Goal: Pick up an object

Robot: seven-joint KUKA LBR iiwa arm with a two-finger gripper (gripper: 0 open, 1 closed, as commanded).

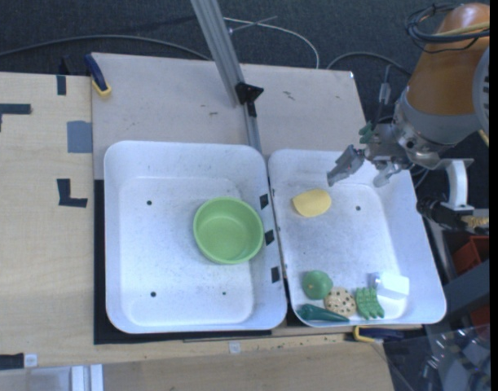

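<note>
Yellow object (312,203), a rounded lump lying in the upper part of the right bin (412,243), looks the likeliest target, since it sits just below and to the left of the gripper (364,166) with bare floor all around it. The gripper hangs over the bin's upper edge in the right of the frame, its two fingers spread apart and nothing between them. One finger (344,168) points down-left toward the yellow object, the other lies nearer the bin's right wall. To do the step well, the arm should probably bring the fingers squarely astride the lump before descending, so that neither tip lands on top of it and pushes it away. Its rounded shape may slip, so a low, centred close seems wise. Further out, along the bin's lower edge, a green ball (317,283), a speckled ball (340,301), a dark green piece (322,313), a green toy (368,302) and a white block (393,284) crowd together, a harder pick. The left bin (134,218) holds a green bowl (227,230) near its middle, well apart from the gripper
</note>
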